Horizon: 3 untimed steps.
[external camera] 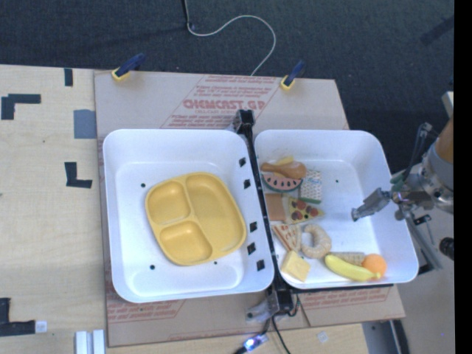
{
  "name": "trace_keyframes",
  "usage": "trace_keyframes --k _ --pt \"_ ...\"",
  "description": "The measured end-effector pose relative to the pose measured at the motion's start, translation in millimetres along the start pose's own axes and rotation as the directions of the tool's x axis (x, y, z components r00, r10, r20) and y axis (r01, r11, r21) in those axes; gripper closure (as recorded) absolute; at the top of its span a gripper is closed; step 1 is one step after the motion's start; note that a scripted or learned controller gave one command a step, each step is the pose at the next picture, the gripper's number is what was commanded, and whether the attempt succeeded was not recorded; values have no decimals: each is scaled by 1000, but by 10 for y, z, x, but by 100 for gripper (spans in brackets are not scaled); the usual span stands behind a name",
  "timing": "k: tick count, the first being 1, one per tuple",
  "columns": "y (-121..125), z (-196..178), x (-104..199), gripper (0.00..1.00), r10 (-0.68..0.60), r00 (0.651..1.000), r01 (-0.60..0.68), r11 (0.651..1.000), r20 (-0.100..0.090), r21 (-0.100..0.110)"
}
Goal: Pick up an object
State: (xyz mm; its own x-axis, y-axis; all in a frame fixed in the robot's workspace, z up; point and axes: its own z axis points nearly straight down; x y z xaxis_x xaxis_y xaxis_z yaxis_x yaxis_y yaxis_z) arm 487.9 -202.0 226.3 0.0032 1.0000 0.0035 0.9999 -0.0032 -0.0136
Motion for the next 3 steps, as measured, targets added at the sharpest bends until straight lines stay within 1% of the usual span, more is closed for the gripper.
trace_keyframes --k 1,2,3 --pt "27 -60 3 0 -4 1000 4 1000 3 -11" --pt "-70 487 -35 0 -3 1000 3 1000 2 -7" --pt "-12 1080 46 0 -5 1000 5 1000 1 -7"
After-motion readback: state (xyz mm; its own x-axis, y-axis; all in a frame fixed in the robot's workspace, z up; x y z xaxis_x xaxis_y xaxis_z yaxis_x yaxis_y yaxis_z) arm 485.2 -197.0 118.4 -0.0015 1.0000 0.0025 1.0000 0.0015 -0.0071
